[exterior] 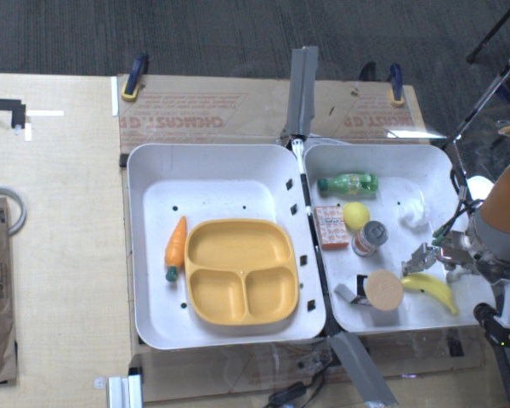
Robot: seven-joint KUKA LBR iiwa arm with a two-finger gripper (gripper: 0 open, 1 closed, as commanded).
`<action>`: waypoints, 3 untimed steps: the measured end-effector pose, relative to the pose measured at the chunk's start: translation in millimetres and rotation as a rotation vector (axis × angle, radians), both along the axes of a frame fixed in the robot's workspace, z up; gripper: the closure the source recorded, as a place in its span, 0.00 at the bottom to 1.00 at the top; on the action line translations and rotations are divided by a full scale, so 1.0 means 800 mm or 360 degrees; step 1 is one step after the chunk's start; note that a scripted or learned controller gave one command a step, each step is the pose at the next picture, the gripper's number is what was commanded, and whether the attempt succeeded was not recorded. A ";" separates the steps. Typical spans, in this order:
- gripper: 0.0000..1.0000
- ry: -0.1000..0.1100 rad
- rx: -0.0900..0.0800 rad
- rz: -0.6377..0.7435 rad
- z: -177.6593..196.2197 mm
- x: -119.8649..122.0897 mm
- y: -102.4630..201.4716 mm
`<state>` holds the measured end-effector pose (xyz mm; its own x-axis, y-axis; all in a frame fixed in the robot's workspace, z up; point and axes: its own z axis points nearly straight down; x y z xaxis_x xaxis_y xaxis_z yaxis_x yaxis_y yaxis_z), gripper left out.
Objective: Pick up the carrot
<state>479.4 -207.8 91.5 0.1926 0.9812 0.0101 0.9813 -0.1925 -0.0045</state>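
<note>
Since the carrot lies in the left bin, tight between that bin's left wall and the yellow tray, the reach has to cross from the right bin to the far side of the tray before any descent. It lies lengthwise, orange tip pointing up the view and green stub toward the bottom, apparently touching or just beside the tray's left rim. A good grasp would likely take it across its narrow width near the thick middle, with the fingers lined up so one drops between carrot and tray and the other on the wall side. That gap by the tray looks slim, so a straight vertical approach seems wiser than a slanted one, which could catch the tray rim and nudge it.

At the right edge of the right bin the tool sits low, just beside the banana and near the round wooden disc. Its fingers look slightly spread, though their metal parts blur together and the exact opening is hard to judge. Nothing is seen between them, and it is well apart from the carrot.
</note>
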 end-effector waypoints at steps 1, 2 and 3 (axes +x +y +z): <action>0.00 0.0008 -0.0017 -0.0718 -0.001 -0.003 0.064; 0.00 0.0005 -0.0018 -0.1023 0.000 -0.003 0.070; 0.00 0.0010 -0.0019 -0.1207 -0.001 -0.002 0.053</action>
<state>477.5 -165.3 90.8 0.8149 0.5797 -0.0029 0.5796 -0.8149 -0.0031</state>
